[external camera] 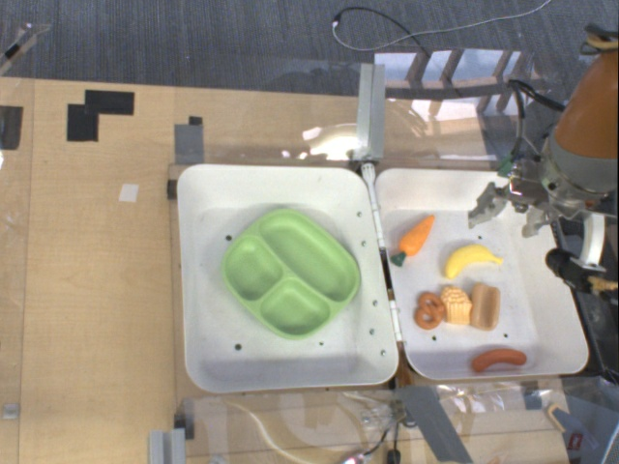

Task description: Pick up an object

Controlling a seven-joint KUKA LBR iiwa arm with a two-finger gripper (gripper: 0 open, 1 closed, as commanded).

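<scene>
From where I stand, the pale wooden desk point(87, 288) carries two shallow white plastic bins side by side. The left bin point(198, 356) holds a green three-compartment plastic plate point(290, 272) lying flat near its middle. The right bin point(551, 351) holds the toy food, and I'll place each piece against the yellow plastic banana point(471, 259) (it sits roughly central). An orange toy carrot point(417, 236) lies to the banana's upper left, tilted, near the divider between the bins. Just below the banana sit a brown pretzel point(429, 309), a small yellow corn-like piece point(456, 304) and a tan bread-like block point(485, 306), close together in a row. A red-brown sausage point(499, 360) lies further below, near the bin's front wall. The claw point(511, 207) hangs up and to the right of the banana, its two fingers spread apart and grasping nothing.
</scene>
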